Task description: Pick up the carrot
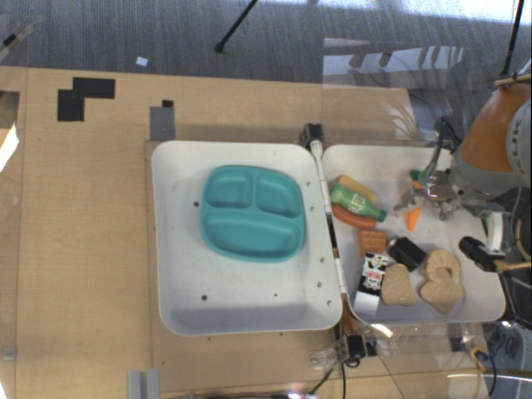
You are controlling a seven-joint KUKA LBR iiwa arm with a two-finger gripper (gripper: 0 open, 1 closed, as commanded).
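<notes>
The carrot shows as a small bright orange cone tip in the right bin, near its middle. My gripper is low in that bin, right over the carrot's upper part, so only the orange tip shows below its left side. A small green bit shows just above the gripper's left side and may be the carrot's leaves. The grey arm with its orange band reaches in from the right.
Left of the carrot lie a green bottle, a red-orange sausage shape and an orange cracker. A black item, a milk carton and several tan bread pieces lie in front. A teal divided plate sits in the left bin.
</notes>
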